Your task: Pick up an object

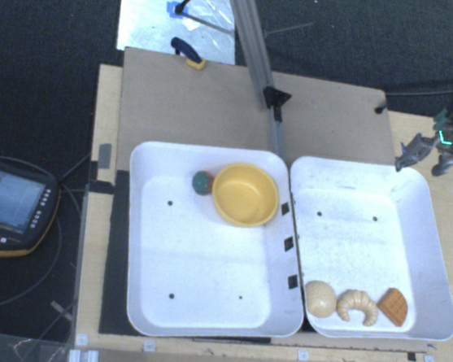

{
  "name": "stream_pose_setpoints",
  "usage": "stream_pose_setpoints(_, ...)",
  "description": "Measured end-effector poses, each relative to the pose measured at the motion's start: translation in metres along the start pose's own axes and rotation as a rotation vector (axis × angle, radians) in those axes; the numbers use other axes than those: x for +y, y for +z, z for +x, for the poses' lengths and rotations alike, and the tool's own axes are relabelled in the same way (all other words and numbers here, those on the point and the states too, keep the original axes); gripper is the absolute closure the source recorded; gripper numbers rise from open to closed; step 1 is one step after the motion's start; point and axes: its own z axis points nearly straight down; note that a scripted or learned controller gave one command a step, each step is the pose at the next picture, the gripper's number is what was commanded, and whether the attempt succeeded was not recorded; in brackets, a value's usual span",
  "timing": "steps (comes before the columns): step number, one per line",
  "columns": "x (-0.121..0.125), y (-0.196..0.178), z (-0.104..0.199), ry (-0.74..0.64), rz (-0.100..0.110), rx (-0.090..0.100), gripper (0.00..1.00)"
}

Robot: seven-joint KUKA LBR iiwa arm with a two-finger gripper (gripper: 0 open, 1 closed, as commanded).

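One yellow bowl [245, 194], one ball [202, 182] – three pastries [356, 305] – jaws [428, 156] spread, grasping nothing

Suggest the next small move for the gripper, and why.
Probably bring the gripper in over the right bin and toward its near edge. It now sits open past that bin's far right corner, holding nothing. The closest objects, the round bun, the croissant and the waffle piece, lie in a row along that near edge.
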Motion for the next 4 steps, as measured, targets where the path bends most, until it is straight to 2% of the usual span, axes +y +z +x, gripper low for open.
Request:
stream_pose_setpoints(1,0.0,0.0,0.0,0.0,0.0,0.0,0.0)
stream_pose_setpoints(2,0.001,0.06,-0.006,0.001,0.005,0.001,0.0)
stream_pose_setpoints(4,0.0,0.146,-0.006,0.001,0.003,0.001,0.0)
